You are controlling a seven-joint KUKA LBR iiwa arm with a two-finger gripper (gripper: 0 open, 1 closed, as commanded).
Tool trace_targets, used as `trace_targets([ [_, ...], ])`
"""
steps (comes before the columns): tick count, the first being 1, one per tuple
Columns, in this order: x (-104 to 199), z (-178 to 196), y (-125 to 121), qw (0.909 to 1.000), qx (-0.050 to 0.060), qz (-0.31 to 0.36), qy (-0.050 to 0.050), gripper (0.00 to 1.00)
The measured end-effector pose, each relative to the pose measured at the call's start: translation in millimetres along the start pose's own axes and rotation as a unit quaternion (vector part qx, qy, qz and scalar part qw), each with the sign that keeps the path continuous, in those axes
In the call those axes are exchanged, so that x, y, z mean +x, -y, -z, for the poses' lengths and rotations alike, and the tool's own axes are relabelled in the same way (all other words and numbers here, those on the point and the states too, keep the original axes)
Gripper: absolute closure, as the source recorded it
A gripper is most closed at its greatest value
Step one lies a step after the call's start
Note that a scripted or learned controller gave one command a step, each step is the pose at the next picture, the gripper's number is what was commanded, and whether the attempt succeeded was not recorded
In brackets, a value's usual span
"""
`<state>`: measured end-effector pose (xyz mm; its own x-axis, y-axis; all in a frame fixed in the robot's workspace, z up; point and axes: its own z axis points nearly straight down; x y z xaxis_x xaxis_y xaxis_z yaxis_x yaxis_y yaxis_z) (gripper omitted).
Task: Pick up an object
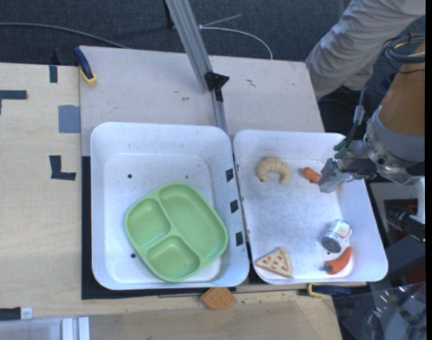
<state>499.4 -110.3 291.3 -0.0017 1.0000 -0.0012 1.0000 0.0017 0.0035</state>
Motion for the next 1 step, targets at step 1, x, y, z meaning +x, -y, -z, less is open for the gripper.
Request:
trace_targets([
  [1,37.6,-7.6,-18.8,1.0,0.003,0.001,-0.001,1.0],
])
